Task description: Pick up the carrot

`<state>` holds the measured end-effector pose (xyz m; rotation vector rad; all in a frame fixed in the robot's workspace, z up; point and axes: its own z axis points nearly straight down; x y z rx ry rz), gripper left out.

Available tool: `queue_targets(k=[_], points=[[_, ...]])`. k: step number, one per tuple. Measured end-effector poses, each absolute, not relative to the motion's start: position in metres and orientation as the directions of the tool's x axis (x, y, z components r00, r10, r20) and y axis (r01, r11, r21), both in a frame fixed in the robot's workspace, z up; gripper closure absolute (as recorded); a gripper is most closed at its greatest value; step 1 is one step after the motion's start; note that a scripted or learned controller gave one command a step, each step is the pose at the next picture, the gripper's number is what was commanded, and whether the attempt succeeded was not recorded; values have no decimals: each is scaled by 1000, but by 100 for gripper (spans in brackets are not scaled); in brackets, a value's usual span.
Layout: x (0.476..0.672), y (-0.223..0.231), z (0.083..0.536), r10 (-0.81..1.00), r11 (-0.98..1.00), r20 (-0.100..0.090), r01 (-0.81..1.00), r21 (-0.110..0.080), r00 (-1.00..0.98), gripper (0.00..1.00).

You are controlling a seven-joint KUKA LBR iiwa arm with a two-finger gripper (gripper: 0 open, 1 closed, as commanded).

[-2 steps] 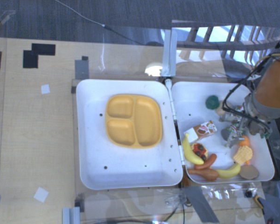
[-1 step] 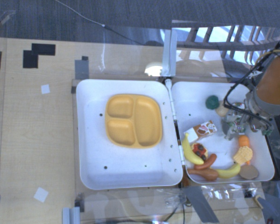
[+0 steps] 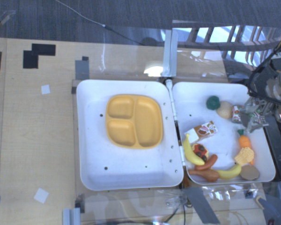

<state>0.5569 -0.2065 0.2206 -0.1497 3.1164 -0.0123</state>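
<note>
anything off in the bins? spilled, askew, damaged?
Nothing stands out. The yellow divided plate lies flat in the left bin. The right bin holds the toy food in a loose pile along its near and right sides, the carrot just below the gripper. All sits inside the walls.

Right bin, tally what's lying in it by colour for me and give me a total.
Yellow: 3, two bananas and a crinkled chip-like piece
Orange: 1, the carrot
Red-brown: 2, sausages
Green: 1, a round ball
Beige or tan: 2, rounded pieces
Printed packets: 2
Dark multicoloured: 1
Total: 12
</note>
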Motion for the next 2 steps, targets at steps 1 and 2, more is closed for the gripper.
queue_targets(k=[1, 2], points=[[492, -206, 193, -152, 988, -5, -152, -2, -988, 100], [498, -205, 226, -214, 977, -10, -214, -5, -977, 100]])
